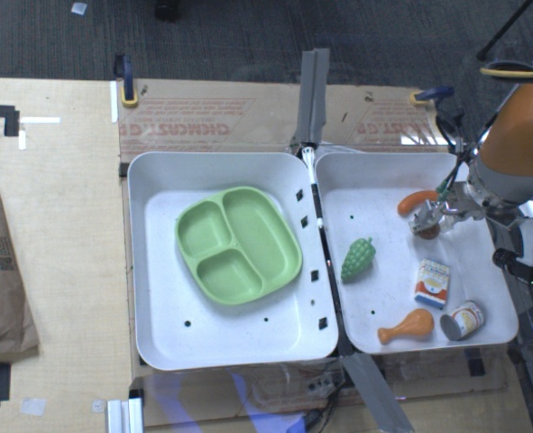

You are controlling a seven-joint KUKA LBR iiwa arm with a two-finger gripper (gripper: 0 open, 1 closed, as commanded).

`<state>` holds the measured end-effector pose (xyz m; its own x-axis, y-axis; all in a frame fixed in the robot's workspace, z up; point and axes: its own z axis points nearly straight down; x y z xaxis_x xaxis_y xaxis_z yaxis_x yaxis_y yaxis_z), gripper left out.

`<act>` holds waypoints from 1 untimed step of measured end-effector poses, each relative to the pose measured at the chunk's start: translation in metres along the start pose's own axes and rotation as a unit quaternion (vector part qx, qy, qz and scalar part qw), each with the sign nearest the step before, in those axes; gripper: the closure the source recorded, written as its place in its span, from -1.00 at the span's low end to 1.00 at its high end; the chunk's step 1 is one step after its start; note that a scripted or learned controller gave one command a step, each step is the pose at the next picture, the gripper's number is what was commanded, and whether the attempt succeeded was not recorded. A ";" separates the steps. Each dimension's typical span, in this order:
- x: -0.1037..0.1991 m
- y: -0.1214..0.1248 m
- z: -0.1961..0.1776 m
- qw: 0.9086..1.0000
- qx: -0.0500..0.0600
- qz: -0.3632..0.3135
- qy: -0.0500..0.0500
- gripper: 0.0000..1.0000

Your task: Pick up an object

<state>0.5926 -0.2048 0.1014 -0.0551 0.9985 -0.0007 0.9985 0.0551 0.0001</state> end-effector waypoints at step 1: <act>0.055 -0.035 -0.116 0.996 0.001 0.094 0.000 1.00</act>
